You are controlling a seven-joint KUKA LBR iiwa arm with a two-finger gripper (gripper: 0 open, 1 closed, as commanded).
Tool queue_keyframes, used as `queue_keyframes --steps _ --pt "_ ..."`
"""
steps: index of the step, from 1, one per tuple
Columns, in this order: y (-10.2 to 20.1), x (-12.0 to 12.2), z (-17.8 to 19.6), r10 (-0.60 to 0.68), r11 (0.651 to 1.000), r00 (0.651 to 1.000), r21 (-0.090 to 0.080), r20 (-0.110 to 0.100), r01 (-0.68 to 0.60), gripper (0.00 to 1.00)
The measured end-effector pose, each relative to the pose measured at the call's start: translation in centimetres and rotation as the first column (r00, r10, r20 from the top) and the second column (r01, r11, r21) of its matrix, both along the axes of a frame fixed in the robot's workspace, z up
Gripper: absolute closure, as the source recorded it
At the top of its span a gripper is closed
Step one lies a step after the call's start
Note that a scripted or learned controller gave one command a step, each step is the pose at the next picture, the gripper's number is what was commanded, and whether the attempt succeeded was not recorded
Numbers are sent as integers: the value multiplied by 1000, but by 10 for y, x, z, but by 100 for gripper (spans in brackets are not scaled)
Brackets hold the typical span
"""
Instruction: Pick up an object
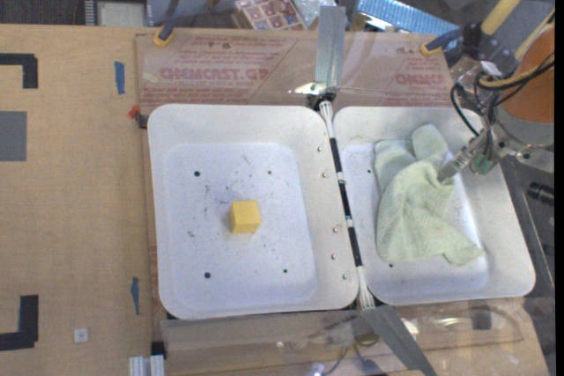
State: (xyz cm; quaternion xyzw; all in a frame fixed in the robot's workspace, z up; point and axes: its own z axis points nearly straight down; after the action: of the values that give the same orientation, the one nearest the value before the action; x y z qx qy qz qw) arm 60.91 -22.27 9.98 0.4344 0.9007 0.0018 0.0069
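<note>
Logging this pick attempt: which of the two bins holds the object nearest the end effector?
The right bin: its pale green cloth lies at the end effector.

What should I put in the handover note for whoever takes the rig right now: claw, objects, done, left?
Claw: down in the right bin, its tip at the upper right part of the pale green cloth. Whether it is open or shut cannot be read from this view, and no grip is confirmed.
Cloth: crumpled, lying flat in the right bin, not lifted.
Yellow block: alone near the middle of the left bin, untouched.
Done: the arm has reached the cloth.
Left: secure a grasp and lift an object; probably the cloth, since the claw is already on it.
</note>
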Motion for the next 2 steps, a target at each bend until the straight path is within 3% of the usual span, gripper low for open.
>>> queue_keyframes --steps 1,2 --pt "-2 46 -12 40 999 999 0 -6 -40 100" --pt "51 29 -11 -103 995 995 2 -5 103 100"
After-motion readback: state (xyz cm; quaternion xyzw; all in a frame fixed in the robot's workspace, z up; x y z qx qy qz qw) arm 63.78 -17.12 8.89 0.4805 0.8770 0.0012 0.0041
